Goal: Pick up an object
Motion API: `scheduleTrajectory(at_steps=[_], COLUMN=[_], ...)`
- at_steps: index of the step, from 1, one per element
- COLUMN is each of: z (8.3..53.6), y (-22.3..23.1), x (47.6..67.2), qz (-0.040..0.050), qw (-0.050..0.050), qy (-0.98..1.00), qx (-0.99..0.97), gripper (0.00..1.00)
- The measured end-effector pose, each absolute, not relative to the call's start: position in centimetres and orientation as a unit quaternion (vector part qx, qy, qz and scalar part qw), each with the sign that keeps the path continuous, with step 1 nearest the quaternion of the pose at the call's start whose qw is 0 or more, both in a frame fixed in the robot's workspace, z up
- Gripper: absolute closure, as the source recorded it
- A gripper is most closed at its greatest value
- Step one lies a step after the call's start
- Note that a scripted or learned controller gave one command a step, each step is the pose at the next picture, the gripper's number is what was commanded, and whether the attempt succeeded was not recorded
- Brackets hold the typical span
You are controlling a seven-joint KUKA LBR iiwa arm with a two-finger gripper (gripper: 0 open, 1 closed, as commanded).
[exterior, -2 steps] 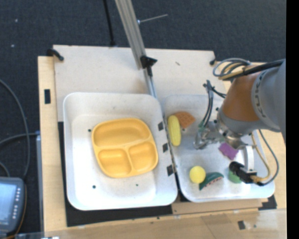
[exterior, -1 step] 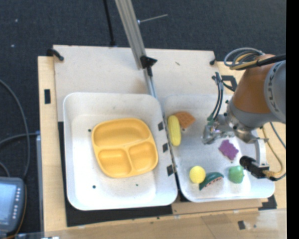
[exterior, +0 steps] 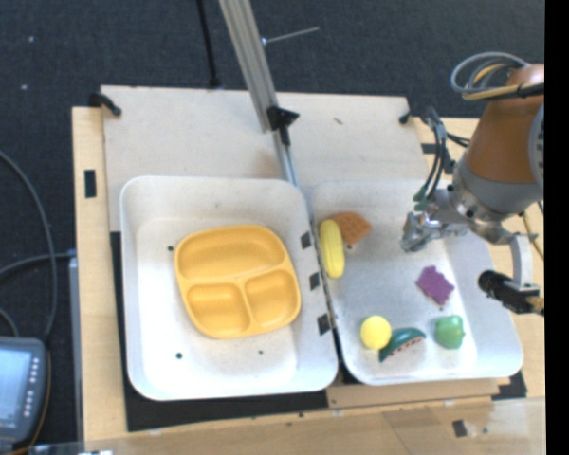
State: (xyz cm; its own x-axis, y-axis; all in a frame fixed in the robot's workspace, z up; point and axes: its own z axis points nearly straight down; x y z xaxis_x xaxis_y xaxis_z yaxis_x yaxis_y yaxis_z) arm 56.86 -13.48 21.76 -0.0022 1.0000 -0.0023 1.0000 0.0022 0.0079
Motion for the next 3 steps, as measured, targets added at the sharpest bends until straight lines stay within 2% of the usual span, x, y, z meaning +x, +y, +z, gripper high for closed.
scheduleTrajectory(at_steps=[1,2,3], z=[26.8,27.3,25.5], y=[-13.2,-8.4,-3.4], x=[56.2,56.1,55.6], qz=[0.002,0.0013,0.0004], qw=[0.003,0.001,0.0], qy=[0.708,0.71,0.709], qx=[0.706,0.704,0.705], gripper=[1.0,1.0,1.0])
